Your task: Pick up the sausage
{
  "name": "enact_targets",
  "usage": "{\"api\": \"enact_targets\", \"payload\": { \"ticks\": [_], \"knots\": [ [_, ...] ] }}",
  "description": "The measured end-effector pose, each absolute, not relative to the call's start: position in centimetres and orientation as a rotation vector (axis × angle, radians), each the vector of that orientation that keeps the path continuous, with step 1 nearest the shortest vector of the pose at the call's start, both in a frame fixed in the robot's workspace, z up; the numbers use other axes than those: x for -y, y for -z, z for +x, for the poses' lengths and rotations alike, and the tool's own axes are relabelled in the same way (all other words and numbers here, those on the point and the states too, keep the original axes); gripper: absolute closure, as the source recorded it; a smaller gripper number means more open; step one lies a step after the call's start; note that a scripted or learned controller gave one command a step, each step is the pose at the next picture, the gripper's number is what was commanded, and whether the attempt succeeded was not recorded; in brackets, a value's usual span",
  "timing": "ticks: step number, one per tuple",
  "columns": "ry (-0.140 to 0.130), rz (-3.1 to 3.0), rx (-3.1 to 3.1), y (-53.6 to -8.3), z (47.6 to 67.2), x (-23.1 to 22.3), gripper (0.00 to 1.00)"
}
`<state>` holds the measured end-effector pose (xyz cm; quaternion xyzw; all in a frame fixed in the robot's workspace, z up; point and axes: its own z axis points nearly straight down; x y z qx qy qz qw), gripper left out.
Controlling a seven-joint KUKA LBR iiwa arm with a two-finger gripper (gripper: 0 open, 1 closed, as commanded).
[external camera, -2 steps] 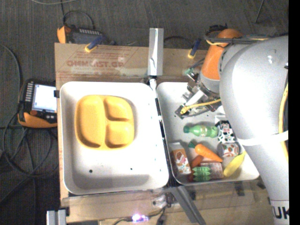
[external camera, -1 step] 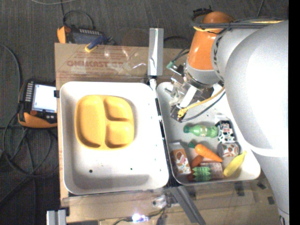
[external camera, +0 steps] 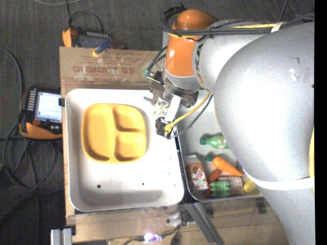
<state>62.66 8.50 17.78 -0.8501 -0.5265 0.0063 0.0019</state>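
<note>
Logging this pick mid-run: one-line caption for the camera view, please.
Gripper by the gap between the bins; yellow divided plate in the left bin, carrot and green bottle in the right bin.

the floor was dark grey carpet, with thin cables trailing over it at the left. an orange-cased handheld screen lay there, left of the bench, its display lit. brown cardboard with red print covered the bench's far part.

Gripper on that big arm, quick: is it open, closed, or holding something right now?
Gripper: cannot be told from this overhead view whether it is open or closed.
</note>
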Motion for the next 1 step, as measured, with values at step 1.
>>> {"api": "enact_targets", "payload": {
  "ticks": [1],
  "knots": [
    [0.003, -2.635, 1.717, -12.00, 61.10, -12.28, 1.00]
  ]
}}
